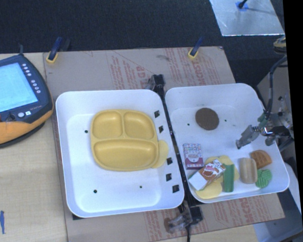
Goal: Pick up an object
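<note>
Approach step, I judge: my pincer [243,140] hangs at the right bin's [233,90] right edge, nothing between the fingers; released or clenched, I can't tell. Next move needs a target and a descent. Right bin: brown disc [207,118], small carton [193,155], bread roll [247,170], green piece [263,178]. Left bin [75,151]: yellow divided tray [124,139].

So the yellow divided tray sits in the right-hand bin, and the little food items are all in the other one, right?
Not quite. The camera view shows the yellow divided tray in the left bin, not the right one. The little food items, such as the brown round cookie and the green piece, lie in the right bin, so they are indeed in the other one.
</note>
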